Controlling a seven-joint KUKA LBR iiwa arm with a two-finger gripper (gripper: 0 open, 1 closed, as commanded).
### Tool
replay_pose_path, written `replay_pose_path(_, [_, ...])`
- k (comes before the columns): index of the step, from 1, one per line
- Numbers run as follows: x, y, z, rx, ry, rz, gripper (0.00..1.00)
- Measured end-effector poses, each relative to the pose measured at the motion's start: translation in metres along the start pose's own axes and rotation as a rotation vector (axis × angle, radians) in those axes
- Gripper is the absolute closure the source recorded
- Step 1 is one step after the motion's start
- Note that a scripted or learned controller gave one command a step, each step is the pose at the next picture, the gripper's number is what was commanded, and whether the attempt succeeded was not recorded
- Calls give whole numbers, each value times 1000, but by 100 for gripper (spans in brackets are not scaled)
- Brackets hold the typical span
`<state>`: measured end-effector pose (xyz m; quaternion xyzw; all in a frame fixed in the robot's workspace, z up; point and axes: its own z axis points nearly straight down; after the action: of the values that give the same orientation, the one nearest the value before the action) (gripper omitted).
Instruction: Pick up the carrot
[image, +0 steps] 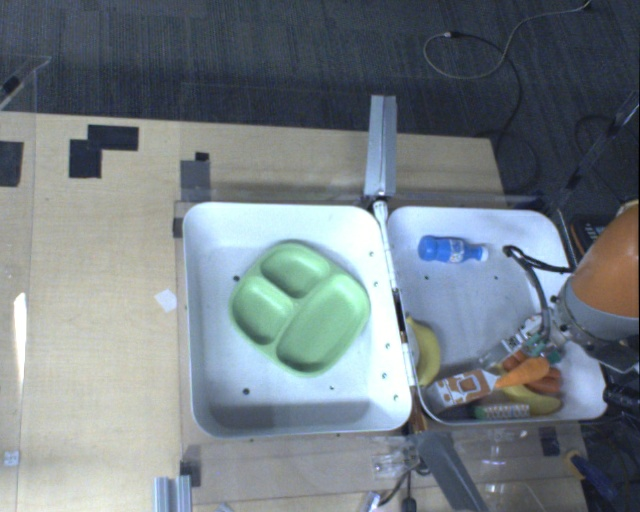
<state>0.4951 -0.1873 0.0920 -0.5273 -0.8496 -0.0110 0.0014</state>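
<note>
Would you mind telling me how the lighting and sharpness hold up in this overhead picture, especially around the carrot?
In the camera view, lighting is even and soft; the left bin shows a grey shadow along its front floor; the green plate looks washed and slightly soft; the carrot sits in blurry clutter beside the end effector, whose details are too small to resolve.

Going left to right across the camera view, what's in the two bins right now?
Green divided plate in the left bin → banana at the right bin's left wall → blue bottle → carrot, with the gripper over it.
</note>
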Motion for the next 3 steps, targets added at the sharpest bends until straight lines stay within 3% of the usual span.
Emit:
replay_pose_path(1, [-6,1,-12,-8,-21,2,100])
replay_pose_path(2, [69,31,3,0,-23,353,100])
replay_pose_path(3, [93,98,-91,10,-19,395,100])
